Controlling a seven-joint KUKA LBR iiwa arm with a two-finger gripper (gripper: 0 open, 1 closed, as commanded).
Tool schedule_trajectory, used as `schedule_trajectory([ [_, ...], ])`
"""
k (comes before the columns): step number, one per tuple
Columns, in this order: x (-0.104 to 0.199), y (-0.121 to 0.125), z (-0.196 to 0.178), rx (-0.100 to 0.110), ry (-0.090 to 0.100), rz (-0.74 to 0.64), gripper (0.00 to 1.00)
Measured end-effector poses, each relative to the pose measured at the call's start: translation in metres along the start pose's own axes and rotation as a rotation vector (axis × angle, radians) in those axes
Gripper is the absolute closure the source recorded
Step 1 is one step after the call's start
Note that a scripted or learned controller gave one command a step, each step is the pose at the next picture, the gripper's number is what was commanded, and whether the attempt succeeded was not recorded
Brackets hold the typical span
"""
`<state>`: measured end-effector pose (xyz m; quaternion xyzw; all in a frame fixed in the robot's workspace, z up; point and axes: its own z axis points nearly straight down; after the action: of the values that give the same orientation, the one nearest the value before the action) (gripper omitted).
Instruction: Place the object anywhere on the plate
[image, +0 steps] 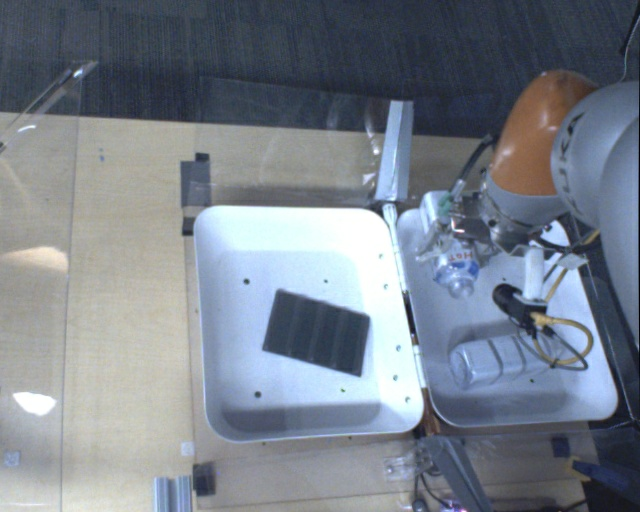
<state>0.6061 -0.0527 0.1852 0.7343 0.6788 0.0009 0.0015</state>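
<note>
Overhead, a pale wooden desk (100, 300) carries two white bins against dark carpet (250, 40). Left bin (225, 260) holds the dark ribbed plate (316, 332). Right bin (590, 395): gripper (450, 240) clasping a clear bottle (455, 270).

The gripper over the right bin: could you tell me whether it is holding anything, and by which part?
Cannot be told. The gripper sits right above a small plastic bottle in the right bin.
</note>
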Motion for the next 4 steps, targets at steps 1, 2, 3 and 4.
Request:
schedule_trajectory([
  [1, 0.039, 0.032, -0.129, -0.003, 0.001, -0.139, 1.0],
  [2, 0.041, 0.032, -0.139, -0.006, -0.001, -0.149, 1.0],
  [3, 0.042, 0.033, -0.151, -0.01, -0.002, -0.158, 1.0],
  [4, 0.044, 0.034, -0.162, -0.014, -0.003, -0.167, 1.0],
])
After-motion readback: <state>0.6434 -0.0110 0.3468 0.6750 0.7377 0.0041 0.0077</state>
